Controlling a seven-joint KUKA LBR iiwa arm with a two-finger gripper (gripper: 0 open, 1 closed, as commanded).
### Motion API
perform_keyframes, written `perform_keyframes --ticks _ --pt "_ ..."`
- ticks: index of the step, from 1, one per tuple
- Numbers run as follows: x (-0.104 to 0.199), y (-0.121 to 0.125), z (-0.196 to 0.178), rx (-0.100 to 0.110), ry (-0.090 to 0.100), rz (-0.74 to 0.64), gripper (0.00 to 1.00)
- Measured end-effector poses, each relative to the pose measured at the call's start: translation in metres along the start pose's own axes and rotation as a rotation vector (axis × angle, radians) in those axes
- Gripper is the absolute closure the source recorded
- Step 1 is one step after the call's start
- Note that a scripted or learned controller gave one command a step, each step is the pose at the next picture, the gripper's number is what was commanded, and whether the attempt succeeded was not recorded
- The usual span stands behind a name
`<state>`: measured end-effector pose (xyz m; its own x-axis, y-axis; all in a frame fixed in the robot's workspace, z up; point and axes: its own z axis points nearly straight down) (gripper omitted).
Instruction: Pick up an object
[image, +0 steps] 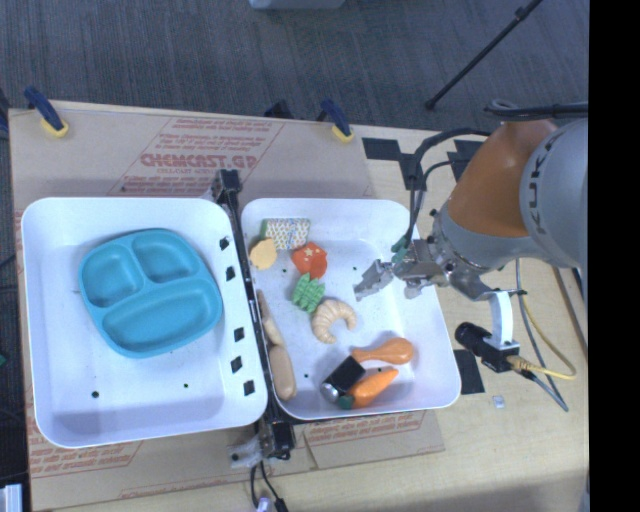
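Note:
The right bin holds several toy foods. A beige croissant lies near its middle, with a green piece and a red piece just beyond it. My gripper hangs over the bin's right half, to the right of the croissant and apart from it. Its fingers stand open with nothing between them. An orange gourd, a carrot and a black block lie at the bin's front, below the gripper.
A blue divided plate lies in the left bin. A yellow disc and a speckled block sit at the right bin's back left. A tan bread roll lies along the divider. The arm's cables run off to the right.

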<state>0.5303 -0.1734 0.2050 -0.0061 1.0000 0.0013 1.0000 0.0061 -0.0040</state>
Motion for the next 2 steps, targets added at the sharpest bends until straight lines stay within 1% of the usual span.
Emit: perform_keyframes --ticks 1,2 --pt "0.039 0.015 0.113 -0.001 -0.001 -0.150 0.00" --pt "0.078 0.032 0.113 -0.001 -0.001 -0.010 0.00"
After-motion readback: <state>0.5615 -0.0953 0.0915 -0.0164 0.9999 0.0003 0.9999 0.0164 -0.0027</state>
